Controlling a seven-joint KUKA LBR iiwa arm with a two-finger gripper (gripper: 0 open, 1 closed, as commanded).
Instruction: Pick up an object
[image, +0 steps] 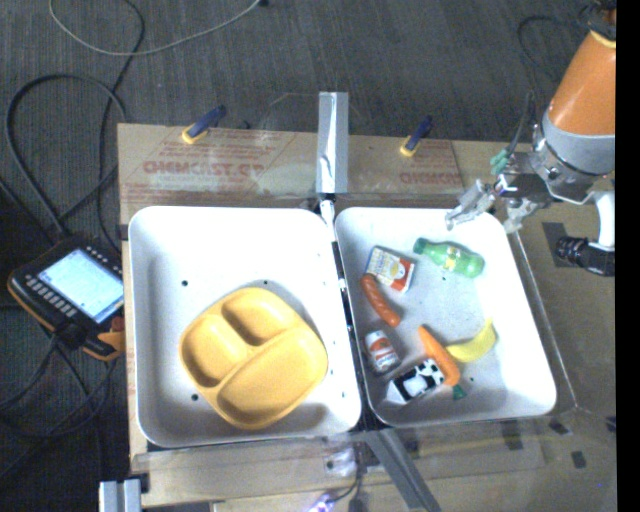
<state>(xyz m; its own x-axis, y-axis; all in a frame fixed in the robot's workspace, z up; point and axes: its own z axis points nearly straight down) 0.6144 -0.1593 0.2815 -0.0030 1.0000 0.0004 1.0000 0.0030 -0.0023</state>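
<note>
We can't tell the fingers' state on the gripper (478, 205) – over the right bin (535, 345) rim, it may clip the wall or knock the green bottle (451, 257) w/o gripping.

Arm (585, 90) was cut off by the top and right edges; only the orange band and grey wrist were in frame. Tool (470, 208) was small and blurry over the right bin's (535, 330) far rim, so the finger gap couldn't be read. Carrot's (440, 357) lower end was partly hidden behind the black-and-white carton (417, 381). Labels on the small can (381, 351) and the red-and-white packet (390, 267) were too small to read. Print on the counter's (220, 170) cardboard was faint and washed out. Handheld pendant (70, 290) at left had a glaring, unreadable screen.
</note>
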